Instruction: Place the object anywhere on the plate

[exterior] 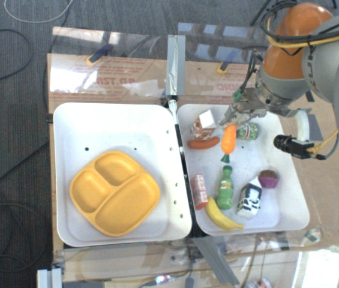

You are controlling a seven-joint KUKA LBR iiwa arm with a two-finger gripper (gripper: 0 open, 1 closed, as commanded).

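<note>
A yellow three-section plate lies in the left white bin, toward its front. My gripper hangs low over the back of the right bin, far from the plate. An orange carrot with a green stem lies directly under it, its upper end at the gripper's tip. A green-labelled can lies just right of that end. The gripper body hides where it meets the carrot.
The right bin also holds a red sausage, a sandwich piece, a red bar, a green bottle, a banana, a black-and-white carton and a purple object. A metal divider separates the bins.
</note>
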